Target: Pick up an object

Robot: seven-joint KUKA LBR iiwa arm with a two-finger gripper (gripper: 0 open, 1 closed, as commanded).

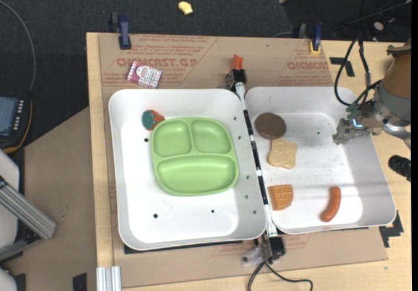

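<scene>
In the right bin [366, 172] lie a brown round patty [270, 125], a tan slice of bread [283, 153], an orange waffle square [281, 197] and a red-orange sausage [332, 203]. The left bin [130, 205] holds a green divided plate [194, 155] and a small red and green item [152, 119] at its upper left. My gripper [346, 130] hangs over the right bin's upper right part, well right of the patty, with nothing seen between its fingers.
A clamp with an orange tip [236, 73] stands where the two bins meet at the back. A small pink packet [144, 74] lies on the cardboard behind the left bin. Black cables [349, 68] loop near the arm.
</scene>
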